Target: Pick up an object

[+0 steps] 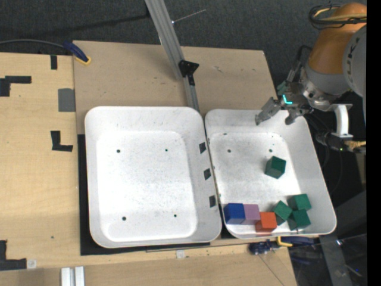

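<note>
The left bin (95, 137) sits on the wooden bench (36, 177), its right rim touching the right bin (300, 137). In the right bin, a row of small blocks lies along the near edge: a blue cube (234, 213) toward the near left corner, a lilac cube (251, 213) touching it, then an orange cube (266, 221). Three green cubes crowd the near right corner (283, 208) (300, 202) (299, 219). A lone dark green cube (275, 167) rests apart, near the bin's middle. Above the bin's far right corner hovers the gripper (277, 113), its two fingers spread apart with nothing between them, well clear of every block.
</note>
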Controlling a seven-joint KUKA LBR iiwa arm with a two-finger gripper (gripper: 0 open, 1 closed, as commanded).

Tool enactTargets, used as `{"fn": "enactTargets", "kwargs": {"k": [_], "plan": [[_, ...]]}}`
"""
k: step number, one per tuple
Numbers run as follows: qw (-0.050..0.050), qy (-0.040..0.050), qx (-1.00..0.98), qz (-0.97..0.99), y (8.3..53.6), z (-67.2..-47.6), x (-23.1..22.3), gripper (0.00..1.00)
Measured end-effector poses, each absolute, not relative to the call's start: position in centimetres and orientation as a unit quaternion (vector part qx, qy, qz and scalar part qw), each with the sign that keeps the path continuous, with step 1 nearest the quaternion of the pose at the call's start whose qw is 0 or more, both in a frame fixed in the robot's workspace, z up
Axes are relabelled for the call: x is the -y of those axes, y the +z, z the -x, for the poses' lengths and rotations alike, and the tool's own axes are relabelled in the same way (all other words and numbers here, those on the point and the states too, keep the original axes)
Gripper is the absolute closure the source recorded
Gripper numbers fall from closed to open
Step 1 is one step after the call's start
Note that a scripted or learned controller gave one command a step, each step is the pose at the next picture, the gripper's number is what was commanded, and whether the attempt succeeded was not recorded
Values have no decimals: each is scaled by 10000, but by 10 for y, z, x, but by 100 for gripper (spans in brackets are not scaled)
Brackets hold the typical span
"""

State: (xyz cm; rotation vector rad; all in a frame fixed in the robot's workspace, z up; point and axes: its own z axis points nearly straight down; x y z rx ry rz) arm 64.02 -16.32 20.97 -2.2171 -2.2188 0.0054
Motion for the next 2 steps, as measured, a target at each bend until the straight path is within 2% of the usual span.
{"fn": "enactTargets", "kwargs": {"k": [1,2], "plan": [[1,9,7079,7064,213,-641,163,0],[26,23,7080,7062,152,-646,156,0]]}}
